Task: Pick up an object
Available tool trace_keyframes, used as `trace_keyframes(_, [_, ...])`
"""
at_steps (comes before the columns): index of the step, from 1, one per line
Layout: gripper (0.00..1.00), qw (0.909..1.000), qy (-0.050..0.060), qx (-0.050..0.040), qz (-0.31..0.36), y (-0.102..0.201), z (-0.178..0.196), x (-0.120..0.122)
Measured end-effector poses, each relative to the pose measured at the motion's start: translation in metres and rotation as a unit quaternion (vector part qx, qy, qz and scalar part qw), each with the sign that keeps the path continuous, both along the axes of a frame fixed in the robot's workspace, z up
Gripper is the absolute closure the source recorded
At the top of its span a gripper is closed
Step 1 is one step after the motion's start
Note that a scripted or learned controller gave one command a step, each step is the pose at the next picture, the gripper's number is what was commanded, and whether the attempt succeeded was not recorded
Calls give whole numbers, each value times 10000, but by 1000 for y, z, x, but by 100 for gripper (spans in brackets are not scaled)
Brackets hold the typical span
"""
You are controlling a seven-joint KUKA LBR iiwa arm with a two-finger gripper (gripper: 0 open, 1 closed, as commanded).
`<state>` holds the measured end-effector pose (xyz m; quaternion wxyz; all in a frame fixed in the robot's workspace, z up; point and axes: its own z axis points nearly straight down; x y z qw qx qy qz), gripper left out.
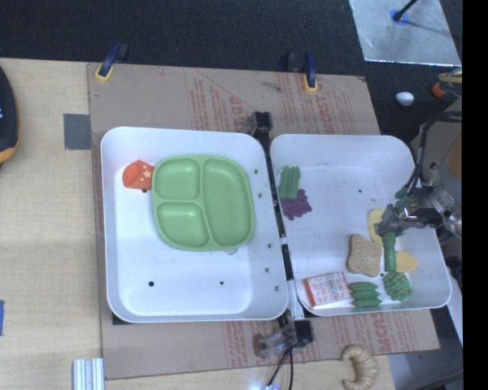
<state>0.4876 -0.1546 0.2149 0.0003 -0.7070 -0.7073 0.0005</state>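
My gripper [405, 216] reaches in over the right edge of the right bin [342, 149], just above a yellow piece [377, 216]. Right below it lie a green broccoli-like toy with a long stem [394, 276], a tan bread slice [363, 255] and another yellow piece [406, 261]. A red-and-white packet [325, 288] and a green pea pod [363, 293] rest along the bin's front wall. A green vegetable [289, 181] and purple grapes [295, 206] lie near the bin's left wall.
The left bin [130, 291] holds a green divided plate [203, 201] and a small red piece with a star [137, 175]. Clamps [310, 73] pin the cardboard at the back. A tan curled object [360, 366] lies outside, in front of the bins.
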Motion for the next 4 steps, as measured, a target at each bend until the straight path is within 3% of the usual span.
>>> trace_keyframes(1, [100, 10000, -3, -7, 41, 9, -56, 73])
trace_keyframes(2, [100, 10000, 26, 6, 5, 1, -38, 28])
trace_keyframes(3, [100, 10000, -7, 0, 43, 40, -35, 70])
trace_keyframes(4, [100, 10000, -21, 14, 58, 114, 19, 86])
